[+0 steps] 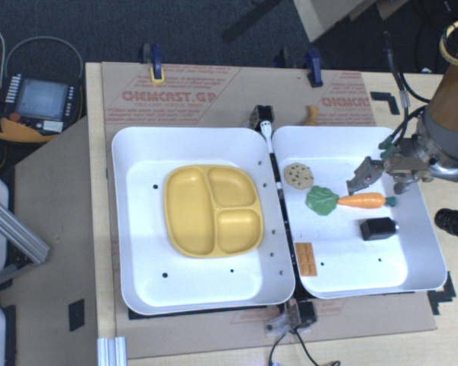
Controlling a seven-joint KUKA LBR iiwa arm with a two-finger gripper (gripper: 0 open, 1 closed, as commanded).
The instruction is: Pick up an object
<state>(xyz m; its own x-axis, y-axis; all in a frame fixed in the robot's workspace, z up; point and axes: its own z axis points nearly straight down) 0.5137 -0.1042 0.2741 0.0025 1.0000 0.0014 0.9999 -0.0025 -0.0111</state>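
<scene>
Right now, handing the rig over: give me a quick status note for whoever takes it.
Gripper: over the right bin, just above the carrot; nothing visible between its fingers, and I can't tell whether it is open or shut.
Right bin holds the toy carrot with green leaves, a cookie, a small black block and an orange card.
Left bin holds a yellow divided plate.
Done: arm is in position near the carrot, which lies flat on the bin floor.
Left: grasp and lift an object; the carrot looks like the nearest candidate.
</scene>
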